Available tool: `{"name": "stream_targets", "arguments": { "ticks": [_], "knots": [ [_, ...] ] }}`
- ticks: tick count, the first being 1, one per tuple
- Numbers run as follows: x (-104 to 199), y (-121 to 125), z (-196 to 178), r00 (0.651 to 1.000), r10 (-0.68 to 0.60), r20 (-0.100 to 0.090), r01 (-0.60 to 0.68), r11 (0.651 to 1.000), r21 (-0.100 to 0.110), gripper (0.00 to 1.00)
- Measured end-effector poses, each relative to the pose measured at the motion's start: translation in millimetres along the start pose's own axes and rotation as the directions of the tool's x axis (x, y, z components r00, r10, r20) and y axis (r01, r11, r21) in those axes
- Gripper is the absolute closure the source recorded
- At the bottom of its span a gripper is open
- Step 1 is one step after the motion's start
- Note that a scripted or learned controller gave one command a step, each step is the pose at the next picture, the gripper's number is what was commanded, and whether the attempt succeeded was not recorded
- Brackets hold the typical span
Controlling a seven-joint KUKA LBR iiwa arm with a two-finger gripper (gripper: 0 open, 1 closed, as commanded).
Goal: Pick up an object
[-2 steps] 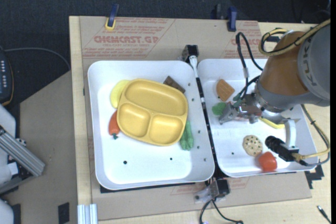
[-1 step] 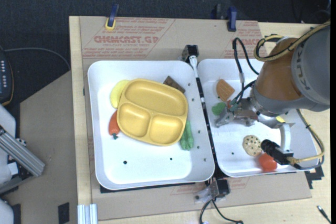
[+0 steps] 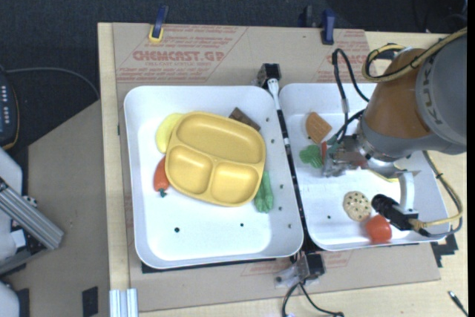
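- The task names no one thing; the piece nearest the claw is a small green toy (image 3: pixel 309 155) in the right bin (image 3: pixel 326 234), lying at that bin's left side about halfway up. It is too small and partly hidden to tell which way it points or where its long axis runs.
- The gripper (image 3: pixel 332 159) sits low in the right bin just to the right of the green toy, seemingly touching it. Its tips are a dark blur with a bit of red at them, so I cannot tell how wide the claw stands or whether anything is in it.
- Just above lies an orange wedge (image 3: pixel 318 127), long axis running up and down the view. Lower in the same bin are a round spotted cookie (image 3: pixel 357 205) and, near the front edge, a red ball-like toy (image 3: pixel 379 229).
- The left bin (image 3: pixel 148 234) bears a yellow divided plate (image 3: pixel 216 158), tilted across the bin, with a red-orange pepper (image 3: pixel 161 177) touching its left edge, a green leafy piece (image 3: pixel 264 194) at its right edge and a brown piece (image 3: pixel 243 117) showing behind it.
- The brown board (image 3: pixel 178 56) under the bins has red print reading "CHEMCAST GP"; the smaller lines beneath it are not legible.
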State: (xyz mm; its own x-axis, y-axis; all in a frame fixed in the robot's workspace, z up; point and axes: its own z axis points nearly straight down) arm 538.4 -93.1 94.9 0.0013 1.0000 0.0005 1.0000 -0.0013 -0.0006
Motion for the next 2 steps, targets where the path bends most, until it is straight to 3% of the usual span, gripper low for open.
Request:
{"name": "stream_targets", "arguments": {
  "ticks": [2],
  "knots": [
    [3,-18,-104,1.000,-0.002,0.002,0.002,1.000,-0.006,1.00]
  ]
}}
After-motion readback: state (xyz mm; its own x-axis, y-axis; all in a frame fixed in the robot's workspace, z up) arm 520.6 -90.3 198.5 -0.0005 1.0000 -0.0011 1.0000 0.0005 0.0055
